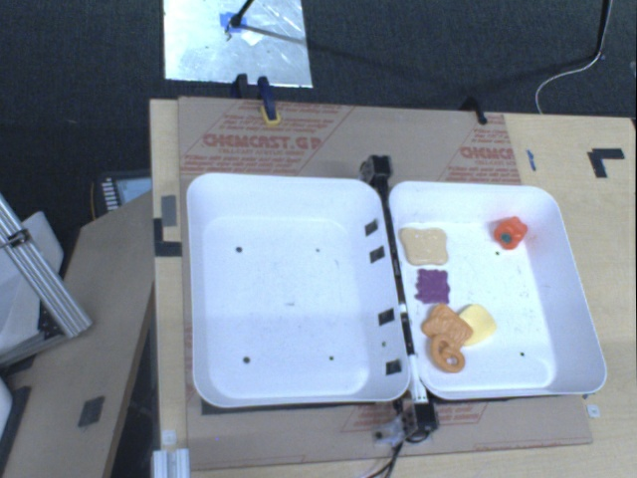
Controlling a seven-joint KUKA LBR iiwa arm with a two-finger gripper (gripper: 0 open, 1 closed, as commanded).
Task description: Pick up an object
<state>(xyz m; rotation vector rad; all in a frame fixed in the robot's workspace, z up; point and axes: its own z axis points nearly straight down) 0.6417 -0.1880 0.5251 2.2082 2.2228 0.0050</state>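
The right bin (pixel 572 297) holds several small toy foods. A tan bread slice (pixel 424 246) lies near its upper left. Below that sits a purple piece (pixel 432 287). An orange pretzel-like piece (pixel 446 335) rests against a pale yellow block (pixel 477 324) toward the bin's front. A red-orange tomato with a green stem (pixel 510 233) sits apart at the upper right.
The left bin (pixel 284 297) stands beside the right one, joined by a black clamp strip (pixel 393 277). Both rest on a cardboard sheet (pixel 299 137) over the wooden bench. A shiny metal plate (pixel 239 28) lies at the back, and an aluminium rail (pixel 40 277) leans at the left.
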